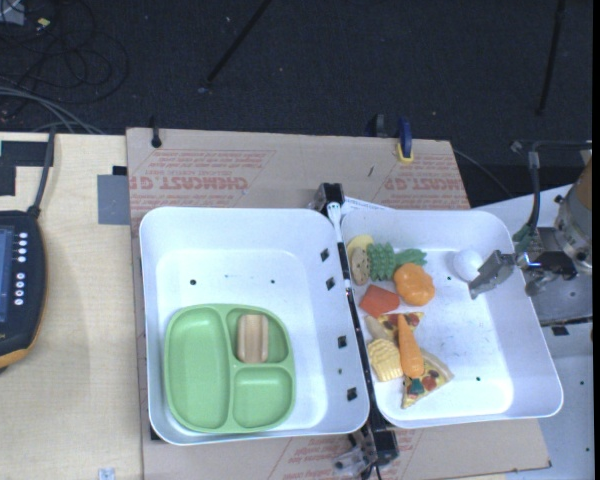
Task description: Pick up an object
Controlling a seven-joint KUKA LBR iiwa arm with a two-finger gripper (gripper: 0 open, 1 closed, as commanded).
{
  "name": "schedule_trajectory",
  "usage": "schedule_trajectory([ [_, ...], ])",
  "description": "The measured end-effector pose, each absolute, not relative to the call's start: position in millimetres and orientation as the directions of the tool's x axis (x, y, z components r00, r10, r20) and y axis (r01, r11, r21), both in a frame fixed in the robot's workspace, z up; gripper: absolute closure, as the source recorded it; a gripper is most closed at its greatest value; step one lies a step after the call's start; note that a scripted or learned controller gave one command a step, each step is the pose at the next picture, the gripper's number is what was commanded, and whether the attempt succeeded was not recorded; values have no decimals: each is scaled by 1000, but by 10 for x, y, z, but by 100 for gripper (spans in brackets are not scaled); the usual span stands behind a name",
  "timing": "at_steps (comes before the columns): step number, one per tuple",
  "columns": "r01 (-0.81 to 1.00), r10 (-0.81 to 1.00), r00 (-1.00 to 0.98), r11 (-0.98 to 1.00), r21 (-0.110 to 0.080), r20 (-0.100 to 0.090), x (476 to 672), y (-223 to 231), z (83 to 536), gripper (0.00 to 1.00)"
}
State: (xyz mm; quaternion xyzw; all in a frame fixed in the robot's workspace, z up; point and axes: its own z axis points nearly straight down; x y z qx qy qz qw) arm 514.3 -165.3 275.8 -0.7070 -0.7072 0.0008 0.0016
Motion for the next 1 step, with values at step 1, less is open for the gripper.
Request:
schedule_trajectory([
  [1, 1000, 1000, -5, 5, -16, 7, 4860, -864, 1570, 0],
])
